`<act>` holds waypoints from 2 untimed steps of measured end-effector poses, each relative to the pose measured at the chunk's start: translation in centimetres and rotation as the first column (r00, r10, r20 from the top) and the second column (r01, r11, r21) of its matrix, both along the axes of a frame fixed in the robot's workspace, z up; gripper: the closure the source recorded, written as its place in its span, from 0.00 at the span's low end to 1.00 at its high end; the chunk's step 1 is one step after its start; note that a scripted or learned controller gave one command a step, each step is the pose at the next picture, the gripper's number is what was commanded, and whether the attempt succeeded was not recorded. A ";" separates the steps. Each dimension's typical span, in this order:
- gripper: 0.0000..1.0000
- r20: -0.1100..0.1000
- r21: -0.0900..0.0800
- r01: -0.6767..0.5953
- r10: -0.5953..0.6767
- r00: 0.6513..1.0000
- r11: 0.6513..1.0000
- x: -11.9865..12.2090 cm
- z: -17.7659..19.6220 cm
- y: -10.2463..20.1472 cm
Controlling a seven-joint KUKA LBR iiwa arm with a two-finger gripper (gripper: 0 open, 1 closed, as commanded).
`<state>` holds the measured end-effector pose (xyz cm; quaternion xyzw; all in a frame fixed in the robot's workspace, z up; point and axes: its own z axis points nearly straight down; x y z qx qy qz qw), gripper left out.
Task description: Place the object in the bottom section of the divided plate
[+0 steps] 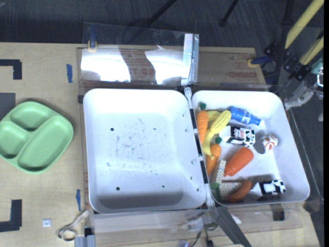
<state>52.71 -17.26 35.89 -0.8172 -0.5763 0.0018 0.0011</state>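
arm (308, 81) cut off at right edge, toys (231, 153) overlapping in right bin (293, 153)

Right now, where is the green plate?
The green divided plate sits on the wooden bench at the far left of the camera view, just left of the left white bin, apart from the toys in the right white bin.

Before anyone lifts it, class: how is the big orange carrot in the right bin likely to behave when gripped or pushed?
The carrot tapers to a point, so fingers may slide toward its narrow end. Its rounded body would probably roll if nudged sideways. It looks like a smooth plastic toy, so likely stiff and light, though that is a guess from its sheen.
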 end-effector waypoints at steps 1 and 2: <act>0.00 0.001 0.000 0.005 -0.005 1.000 1.000 4.4 7.4 -3.9; 0.00 0.000 0.001 -0.132 0.132 0.991 0.991 -0.8 -3.3 -4.2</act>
